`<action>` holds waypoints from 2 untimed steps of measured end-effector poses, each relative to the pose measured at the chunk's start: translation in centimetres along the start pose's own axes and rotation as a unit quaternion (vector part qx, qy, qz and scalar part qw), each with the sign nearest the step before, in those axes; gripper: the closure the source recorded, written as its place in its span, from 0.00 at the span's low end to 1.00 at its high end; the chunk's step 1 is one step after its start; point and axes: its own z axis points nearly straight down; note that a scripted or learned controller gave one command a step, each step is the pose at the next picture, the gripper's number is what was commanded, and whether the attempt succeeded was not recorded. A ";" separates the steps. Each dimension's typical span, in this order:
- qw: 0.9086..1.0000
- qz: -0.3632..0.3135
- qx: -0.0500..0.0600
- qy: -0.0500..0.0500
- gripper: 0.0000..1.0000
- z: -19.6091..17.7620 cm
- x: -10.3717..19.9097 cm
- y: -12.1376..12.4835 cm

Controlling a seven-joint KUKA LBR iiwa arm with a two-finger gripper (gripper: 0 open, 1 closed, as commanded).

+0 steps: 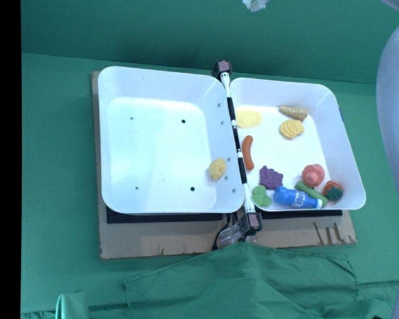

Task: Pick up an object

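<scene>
The right bin [340,134] holds several small toys: a pale yellow slab [248,118], a tan ridged piece [293,112], a yellow lumpy piece [291,129], a red sausage [248,152], a purple piece [270,177], a green piece [261,197], a blue bottle [297,197], a salmon lump [313,174] and a red and green piece [333,190]. One yellow toy [217,168] lies in the left bin [124,81] near its right wall. A small pale tip, seemingly the gripper [254,5], pokes in at the top edge, far above the bins.
The arm's grey body [389,93] blurs along the right edge beside the right bin. A black and white divider bar [237,140] runs between the bins. Both bins rest on cardboard [156,246]. Green cloth [249,280] is bunched at the front.
</scene>
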 end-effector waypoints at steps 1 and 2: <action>1.000 0.000 0.005 -0.001 1.00 8.3 5.5 0.0; 1.000 0.001 -0.001 0.001 1.00 5.5 9.2 0.0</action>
